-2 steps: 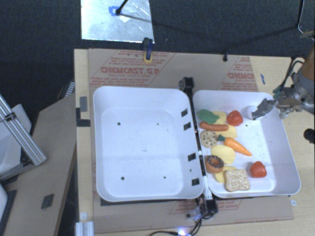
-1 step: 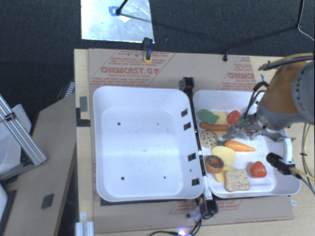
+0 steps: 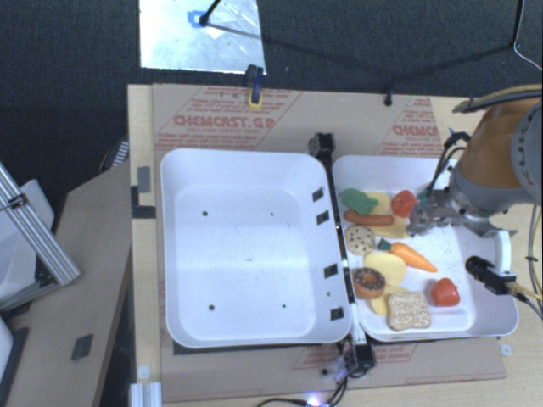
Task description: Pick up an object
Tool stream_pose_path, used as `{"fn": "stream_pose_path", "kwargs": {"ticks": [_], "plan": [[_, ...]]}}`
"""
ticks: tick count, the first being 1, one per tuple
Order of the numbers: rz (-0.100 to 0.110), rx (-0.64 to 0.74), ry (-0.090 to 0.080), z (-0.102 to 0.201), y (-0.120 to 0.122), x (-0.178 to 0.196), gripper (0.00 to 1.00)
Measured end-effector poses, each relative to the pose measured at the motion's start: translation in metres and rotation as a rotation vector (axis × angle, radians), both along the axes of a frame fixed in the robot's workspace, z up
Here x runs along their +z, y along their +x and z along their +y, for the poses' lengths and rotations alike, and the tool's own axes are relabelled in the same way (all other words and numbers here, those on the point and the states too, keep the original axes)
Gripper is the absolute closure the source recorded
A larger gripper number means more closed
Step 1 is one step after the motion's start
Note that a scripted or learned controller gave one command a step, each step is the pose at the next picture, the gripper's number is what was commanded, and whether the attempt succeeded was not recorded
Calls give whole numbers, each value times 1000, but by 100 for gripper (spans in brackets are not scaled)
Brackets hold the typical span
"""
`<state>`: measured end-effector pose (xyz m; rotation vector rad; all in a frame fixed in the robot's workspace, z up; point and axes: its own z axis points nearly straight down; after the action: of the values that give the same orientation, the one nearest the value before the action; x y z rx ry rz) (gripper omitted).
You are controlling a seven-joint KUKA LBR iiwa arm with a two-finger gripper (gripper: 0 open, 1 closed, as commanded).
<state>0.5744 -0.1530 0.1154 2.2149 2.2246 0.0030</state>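
At right of frame, the right bin holds a carrot, sausage, cookie, bread slice and two tomatoes. The end effector hangs low beside the upper tomato; its opening is impossible to judge. The left bin sits mid-frame.
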Motion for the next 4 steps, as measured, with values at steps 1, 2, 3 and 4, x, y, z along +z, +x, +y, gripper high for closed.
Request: {"fn": "stream_pose_path", "kwargs": {"ticks": [1, 2, 3, 4], "plan": [[6, -3, 3, 40, -77, -32, 100], [-13, 9, 1, 108, -2, 76, 100], [-20, 4, -1, 132, 63, 324, 100], [-6, 6, 2, 193, 68, 372, 100]]}}
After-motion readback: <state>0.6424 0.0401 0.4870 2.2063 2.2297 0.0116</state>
